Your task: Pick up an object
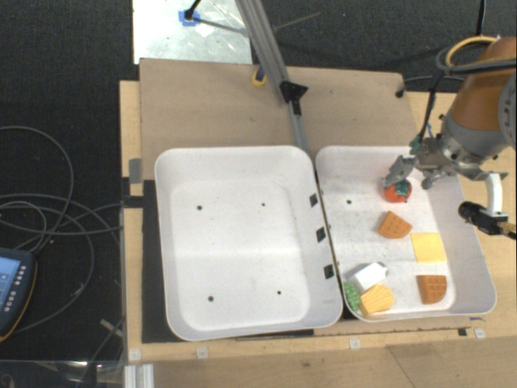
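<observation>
Camera view: grey two-finger gripper [414, 170] poised over the right shallow white bin [477, 297], fingers spread wide and released, gripping nothing, apparently lined up for a descent. Directly below, in the bin's far part: small round red-orange toy with a green top [397, 191], too compact for any clear long axis or heading.

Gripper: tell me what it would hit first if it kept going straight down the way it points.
Most likely the small red-orange object in the right bin: the gripper hangs just above it, fingers pointing down. Depth is unclear from this one slanted view.
</observation>
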